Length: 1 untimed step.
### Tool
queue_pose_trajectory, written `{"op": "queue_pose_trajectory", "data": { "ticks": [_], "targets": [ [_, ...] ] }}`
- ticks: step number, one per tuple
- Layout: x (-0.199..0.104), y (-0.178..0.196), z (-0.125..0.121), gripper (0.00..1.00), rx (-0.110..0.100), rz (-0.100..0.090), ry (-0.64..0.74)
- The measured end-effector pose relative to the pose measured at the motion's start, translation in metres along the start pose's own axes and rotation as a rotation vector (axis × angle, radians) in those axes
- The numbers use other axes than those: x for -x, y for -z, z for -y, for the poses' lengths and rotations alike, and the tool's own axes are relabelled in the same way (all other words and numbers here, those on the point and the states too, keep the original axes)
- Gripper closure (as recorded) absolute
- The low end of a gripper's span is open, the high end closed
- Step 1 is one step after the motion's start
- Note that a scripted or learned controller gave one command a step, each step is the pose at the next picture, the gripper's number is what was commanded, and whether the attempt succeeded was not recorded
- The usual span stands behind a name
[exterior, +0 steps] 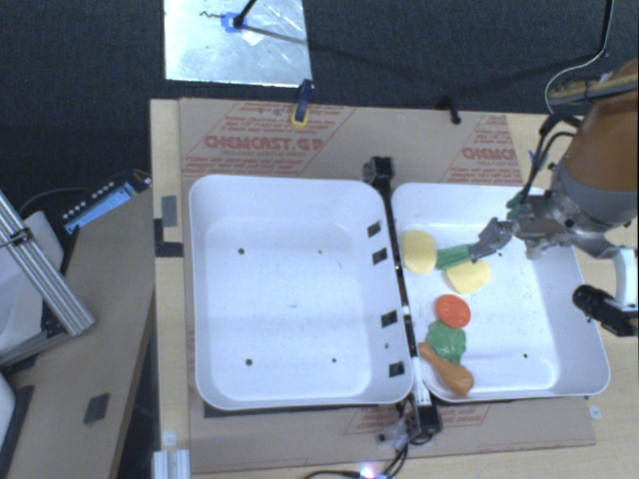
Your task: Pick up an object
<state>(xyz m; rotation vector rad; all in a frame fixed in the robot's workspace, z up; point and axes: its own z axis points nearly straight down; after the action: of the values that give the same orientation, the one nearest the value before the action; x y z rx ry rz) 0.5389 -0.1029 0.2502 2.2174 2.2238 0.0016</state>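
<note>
Two shallow white bins sit side by side on a cardboard sheet. The left bin [290, 287] has bare floor across it. The right bin [559, 357] holds a small cluster of toy food along its left side, close to the dividing wall. Nearest the top is a yellow round piece [418, 251], and just right of it lies a green stick [454, 256] with a second yellow piece [468, 277] touching it from below. Lower down sit an orange-red ball [453, 311], a green leafy lump [448, 342] right under it, and a tan drumstick-shaped piece [449, 369] at the bottom.

The arm reaches in from the right, and its gripper [492, 238] hangs at the right end of the green stick, crowded by the two yellow pieces on either side. Whether the fingers are apart or closed cannot be told from here, nor whether anything is between them.

The green stick lies nearly level across the bin, its long axis running left to right, with the right end tipped slightly up toward the gripper.
</note>
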Motion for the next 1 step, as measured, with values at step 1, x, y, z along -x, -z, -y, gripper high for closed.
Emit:
{"op": "queue_pose_trajectory", "data": {
  "ticks": [1],
  "targets": [
    [-0.0195, -0.1708, -0.0245, 0.0, -0.008, -0.002, 0.003]
  ]
}}
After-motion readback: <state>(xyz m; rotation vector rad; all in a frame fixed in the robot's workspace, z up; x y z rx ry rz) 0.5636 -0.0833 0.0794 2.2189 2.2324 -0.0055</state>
